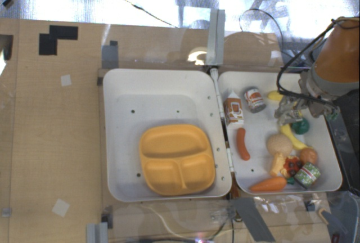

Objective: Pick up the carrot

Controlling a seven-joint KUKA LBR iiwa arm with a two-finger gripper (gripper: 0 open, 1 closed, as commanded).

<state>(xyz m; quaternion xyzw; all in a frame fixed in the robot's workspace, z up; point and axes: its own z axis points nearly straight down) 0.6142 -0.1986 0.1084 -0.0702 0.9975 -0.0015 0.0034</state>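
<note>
We read the carrot [269,184] lying at the right bin's [332,140] near rim, down-frame and slightly left of the gripper [293,111], long axis roughly left-right along that rim; can't tell how the gripper stands from here.

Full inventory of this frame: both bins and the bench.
left bin: 1, white, left half of bench
tray: 1, yellow, three compartments, in left bin
right bin: 1, white, right of left bin
carrot: 1, orange, near edge of right bin
sausage: 1, red, right bin, left part
bottle: 1, brown and white, right bin, by the divider
can: 1, red and silver, right bin, far part
banana: 1, yellow, right bin, below the gripper
arm: 1, grey with orange band, from the right
gripper: 1, over right bin's far right
</note>
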